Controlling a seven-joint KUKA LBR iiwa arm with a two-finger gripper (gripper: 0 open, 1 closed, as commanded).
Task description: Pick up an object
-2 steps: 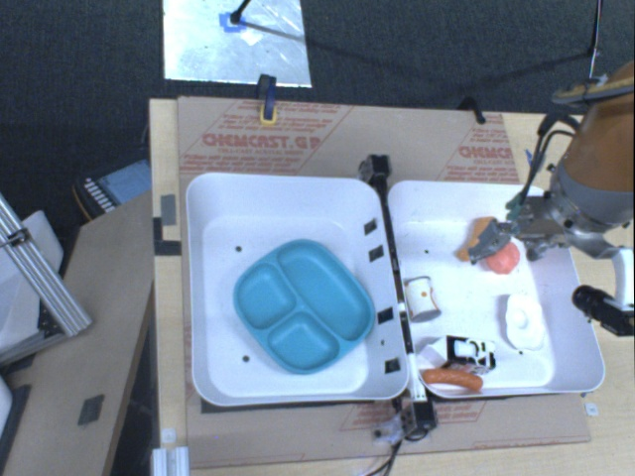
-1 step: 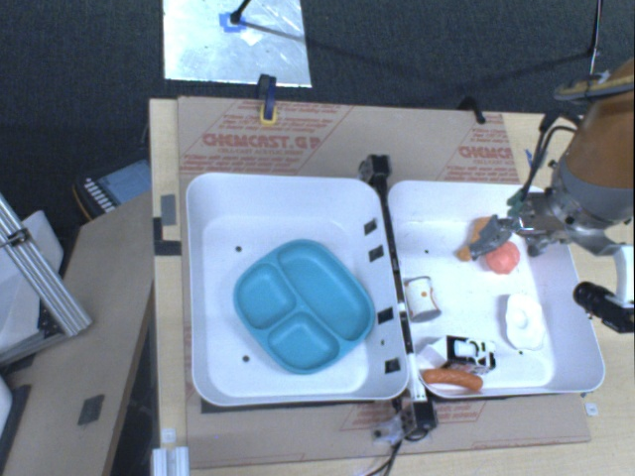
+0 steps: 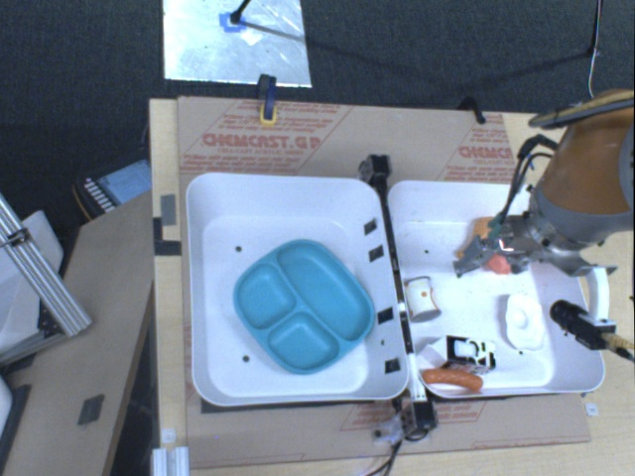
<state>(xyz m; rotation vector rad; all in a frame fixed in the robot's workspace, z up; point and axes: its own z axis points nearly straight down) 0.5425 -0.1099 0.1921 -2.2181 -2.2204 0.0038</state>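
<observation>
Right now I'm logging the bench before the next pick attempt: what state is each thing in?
blue tray: flat, right side up, in the left bin.
white cup: on its side, in the right bin.
orange sausage: lying flat by the right bin's near wall.
white fried egg: lying flat.
gripper: low over the right bin.

The right bin [image 3: 427, 216] has small things in it. A little white cup [image 3: 421, 298] lies on its side by the left wall. A long orange sausage [image 3: 452, 377] lies flat at the front edge. Just behind it sits a small black and white toy [image 3: 470, 350]. A white lumpy thing [image 3: 522, 322] rests farther right.
</observation>
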